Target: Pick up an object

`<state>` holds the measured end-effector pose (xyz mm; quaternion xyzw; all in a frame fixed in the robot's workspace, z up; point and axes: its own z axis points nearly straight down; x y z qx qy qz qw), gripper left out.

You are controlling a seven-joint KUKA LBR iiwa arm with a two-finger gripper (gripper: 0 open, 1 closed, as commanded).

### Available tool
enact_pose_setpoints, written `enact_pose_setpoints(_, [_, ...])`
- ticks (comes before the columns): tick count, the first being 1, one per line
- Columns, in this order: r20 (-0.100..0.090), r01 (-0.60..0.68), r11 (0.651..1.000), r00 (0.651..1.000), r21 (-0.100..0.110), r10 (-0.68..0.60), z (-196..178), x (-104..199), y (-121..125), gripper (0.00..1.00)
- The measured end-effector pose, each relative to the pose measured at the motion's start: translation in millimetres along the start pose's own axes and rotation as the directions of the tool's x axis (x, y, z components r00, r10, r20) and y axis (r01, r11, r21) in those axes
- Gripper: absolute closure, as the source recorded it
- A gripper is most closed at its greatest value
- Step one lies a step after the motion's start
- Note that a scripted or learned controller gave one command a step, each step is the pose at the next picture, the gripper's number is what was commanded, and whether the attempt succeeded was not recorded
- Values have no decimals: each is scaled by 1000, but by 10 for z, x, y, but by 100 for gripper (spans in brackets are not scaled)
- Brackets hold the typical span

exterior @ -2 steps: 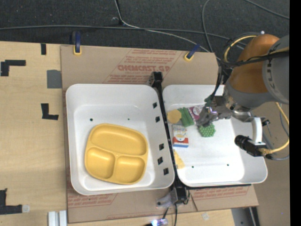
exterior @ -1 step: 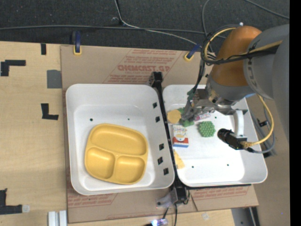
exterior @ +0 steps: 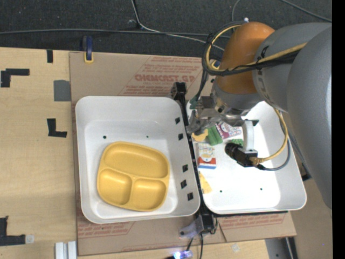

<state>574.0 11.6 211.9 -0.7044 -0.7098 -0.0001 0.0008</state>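
My gripper [exterior: 207,121] hangs low over the back left part of the right bin [exterior: 259,205], close to the wall between the two bins. Directly under and beside it lie a green object [exterior: 214,135] and a pink and white packet [exterior: 232,130]. A small yellow piece [exterior: 199,137] peeks out at the gripper's left side. A small red and white box [exterior: 206,157] lies a little nearer the front, apart from the gripper. Another yellow piece [exterior: 205,184] rests against the bin's left wall further forward. The wrist hides whatever sits between the gripper's tips.
The left bin [exterior: 89,112] holds a yellow divided plate [exterior: 133,175]. The grey arm with its orange band [exterior: 242,53] covers the right bin's back right. A black fitting with cable [exterior: 240,153] hangs off the wrist. Brown cardboard [exterior: 140,74] lies under both bins.
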Motion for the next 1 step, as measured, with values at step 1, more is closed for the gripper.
enact_pose_setpoints(1, [0, -1, 1000, 1000, 0, 1, -70, 446, 32, 100])
